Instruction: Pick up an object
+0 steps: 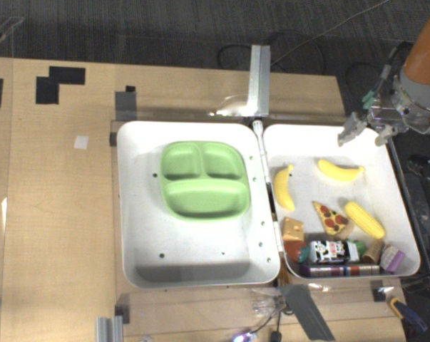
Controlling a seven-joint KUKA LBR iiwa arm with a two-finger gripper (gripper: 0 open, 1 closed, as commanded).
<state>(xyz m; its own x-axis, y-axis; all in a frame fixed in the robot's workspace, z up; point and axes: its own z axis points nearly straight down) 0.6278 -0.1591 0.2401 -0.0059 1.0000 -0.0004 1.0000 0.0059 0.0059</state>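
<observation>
- Tool (364, 128) hovers over the right bin's (300, 137) far right corner, fingers spread, grasping nothing.
- Nearest banana (339, 170) lies just toward the bin's middle from it, long axis along the far wall.

Tool (364, 128) hovering over right bin's (300, 142) upper right corner, fingers spread, gripping nothing. Two bananas (339, 170) (283, 188), corn cob (364, 219), pizza slice (331, 219), bottle (334, 251) lying below. Green divided tray (204, 179) sitting in left bin (140, 212).
</observation>
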